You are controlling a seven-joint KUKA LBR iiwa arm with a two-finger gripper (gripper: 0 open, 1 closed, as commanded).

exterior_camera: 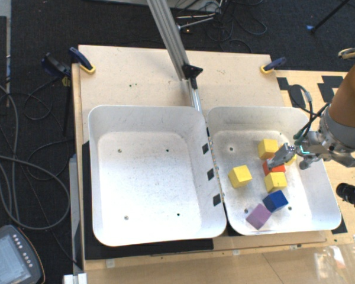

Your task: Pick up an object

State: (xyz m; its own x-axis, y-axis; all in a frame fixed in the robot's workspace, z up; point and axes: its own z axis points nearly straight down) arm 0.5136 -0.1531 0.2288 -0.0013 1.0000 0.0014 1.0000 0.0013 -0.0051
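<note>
While reaching into right bin (319, 212), gripper (282, 156) over red block (267, 168), grip state unclear

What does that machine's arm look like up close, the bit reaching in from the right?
The arm is grey metal with an orange band above the wrist. Thin cables loop beside it, and it ends in a small metal gripper.

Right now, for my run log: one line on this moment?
gripper over red block | right bin | nothing lifted
</note>
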